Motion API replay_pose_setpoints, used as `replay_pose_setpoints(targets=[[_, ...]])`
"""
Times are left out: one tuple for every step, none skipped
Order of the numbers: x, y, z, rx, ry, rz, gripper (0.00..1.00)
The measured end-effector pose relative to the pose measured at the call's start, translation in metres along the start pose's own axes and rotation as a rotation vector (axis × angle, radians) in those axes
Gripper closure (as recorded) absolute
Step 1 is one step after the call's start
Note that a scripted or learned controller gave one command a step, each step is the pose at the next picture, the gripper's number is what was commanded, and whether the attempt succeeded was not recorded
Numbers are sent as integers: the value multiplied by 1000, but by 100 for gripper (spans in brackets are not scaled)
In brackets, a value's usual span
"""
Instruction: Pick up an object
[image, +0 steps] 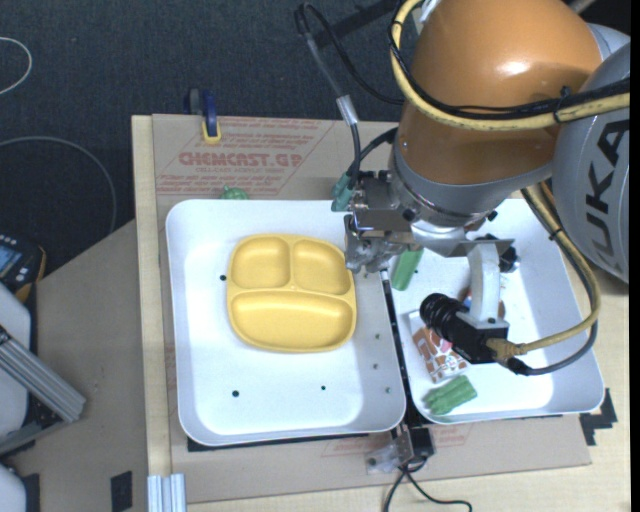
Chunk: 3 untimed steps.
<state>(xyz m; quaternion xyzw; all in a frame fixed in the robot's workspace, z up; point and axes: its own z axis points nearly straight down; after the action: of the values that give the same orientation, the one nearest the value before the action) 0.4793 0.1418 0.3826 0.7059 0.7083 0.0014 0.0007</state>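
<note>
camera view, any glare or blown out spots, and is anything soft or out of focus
In the camera view, a bright highlight sits on the glossy orange band of the arm, and the two shallow white plastic bins look close to blown out; the yellow three-compartment plastic plate casts only a soft, faint shadow, so the light is diffuse; the arm, nearest the lens, looks slightly soft, while the plate is sharper.

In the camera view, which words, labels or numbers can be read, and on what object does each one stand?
"CHEMCAST GP", red print on the brown board behind the bins; the finer lines around it are too blurred to read.
"UKA", part of a larger word, on the grey arm.
The small packet has print, unreadable.
</note>
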Motion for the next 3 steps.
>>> replay_pose_setpoints(targets=[[-126, -1, 20, 7, -4, 18, 100], [-66, -3, 140, 17, -1, -1, 100], [-4, 0, 41, -8, 4, -5, 100]])
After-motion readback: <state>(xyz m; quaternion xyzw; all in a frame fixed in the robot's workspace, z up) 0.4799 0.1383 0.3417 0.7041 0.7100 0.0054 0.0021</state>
